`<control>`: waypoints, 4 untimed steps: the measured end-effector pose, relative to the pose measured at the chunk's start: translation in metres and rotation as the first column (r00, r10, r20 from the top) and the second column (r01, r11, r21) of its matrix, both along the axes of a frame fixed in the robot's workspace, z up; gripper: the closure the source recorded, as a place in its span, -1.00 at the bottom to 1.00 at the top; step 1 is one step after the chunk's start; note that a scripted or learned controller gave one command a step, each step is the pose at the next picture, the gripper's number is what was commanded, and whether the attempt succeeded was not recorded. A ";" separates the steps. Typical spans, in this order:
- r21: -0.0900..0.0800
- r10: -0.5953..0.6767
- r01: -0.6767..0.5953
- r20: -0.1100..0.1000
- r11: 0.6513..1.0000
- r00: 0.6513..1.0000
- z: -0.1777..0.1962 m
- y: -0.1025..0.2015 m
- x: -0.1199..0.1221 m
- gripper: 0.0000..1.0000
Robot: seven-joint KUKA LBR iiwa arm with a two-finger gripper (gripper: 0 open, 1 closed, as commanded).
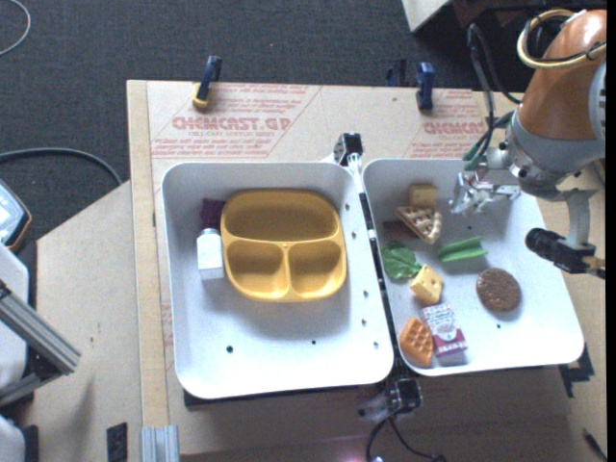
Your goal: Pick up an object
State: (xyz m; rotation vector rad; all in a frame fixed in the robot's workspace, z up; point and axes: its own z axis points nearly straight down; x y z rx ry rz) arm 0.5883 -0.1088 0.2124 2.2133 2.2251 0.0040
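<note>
near edge: small waffle, red packet | left of jaws: waffle wedge, judged light, stiff, pinch across edges | below: green pod, cookie | jaws: state cannot tell, hovering in right bin

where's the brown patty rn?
In the camera view, the brown patty lies in the right bin, near its right side, just right of the cheese wedge and below the green bean.
</note>
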 end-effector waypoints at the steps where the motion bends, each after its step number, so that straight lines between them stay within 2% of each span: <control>1: 0.001 0.001 -0.001 0.001 1.000 1.000 0.011 0.056 0.027 1.00; 2: 0.001 0.000 0.000 0.001 1.000 1.000 0.012 0.101 0.057 1.00; 3: 0.000 -0.001 0.001 -0.001 1.000 1.000 0.006 0.136 0.065 1.00; 4: 0.000 -0.005 0.005 0.000 1.000 1.000 0.024 0.131 0.057 1.00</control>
